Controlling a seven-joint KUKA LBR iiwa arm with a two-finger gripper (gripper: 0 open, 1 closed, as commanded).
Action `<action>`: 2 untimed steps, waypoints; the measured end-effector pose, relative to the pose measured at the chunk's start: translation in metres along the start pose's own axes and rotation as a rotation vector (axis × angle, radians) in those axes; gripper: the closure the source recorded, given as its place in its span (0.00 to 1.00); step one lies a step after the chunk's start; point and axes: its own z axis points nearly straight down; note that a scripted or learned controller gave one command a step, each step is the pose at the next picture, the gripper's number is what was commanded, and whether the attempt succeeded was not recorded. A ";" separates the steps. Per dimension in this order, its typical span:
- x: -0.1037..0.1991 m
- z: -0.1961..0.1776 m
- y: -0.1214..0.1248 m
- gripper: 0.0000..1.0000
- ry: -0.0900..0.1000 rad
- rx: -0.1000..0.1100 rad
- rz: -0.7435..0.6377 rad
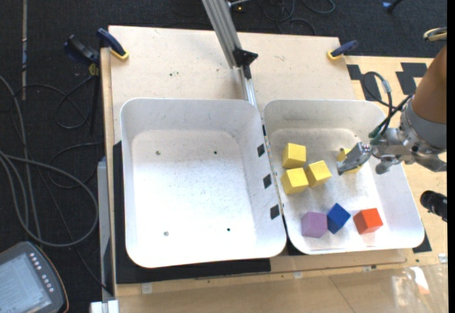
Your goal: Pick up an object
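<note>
While the tool [350,160] hangs over the right white plastic bin [398,230] — grip state unclear, something yellow at its tip — three yellow cubes [304,166] lie just left. Both bins sit on a pale wooden table [185,62]; dark carpet surrounds.
</note>
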 end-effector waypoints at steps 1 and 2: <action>0.000 0.000 0.000 0.00 0.000 -0.001 0.001; -0.007 0.052 0.007 0.00 0.000 0.004 0.002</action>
